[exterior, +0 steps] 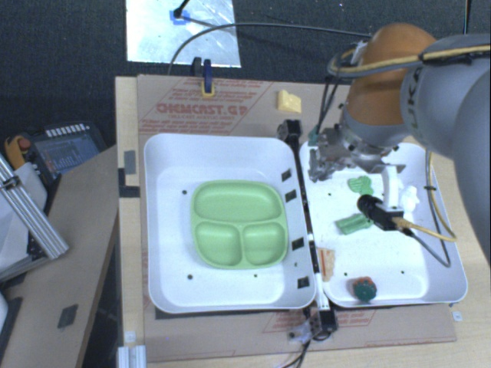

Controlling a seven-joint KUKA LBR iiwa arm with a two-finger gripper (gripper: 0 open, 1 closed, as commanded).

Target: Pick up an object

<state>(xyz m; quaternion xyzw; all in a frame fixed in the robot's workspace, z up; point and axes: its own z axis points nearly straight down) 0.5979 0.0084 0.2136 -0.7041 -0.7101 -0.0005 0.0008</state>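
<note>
Green pieces (354, 222) lie in right bin (441, 282); tool (321, 167) above, grip indiscernible.

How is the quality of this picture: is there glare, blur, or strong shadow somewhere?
In the camera view, the foil sheet beyond the bench glares brightly; the white bins look almost washed out but keep their edges; the arm is close to the lens and soft, its orange band slightly blurred; the green divided plate is sharp, with gentle shadows in its compartments; the floor stays dark.
</note>
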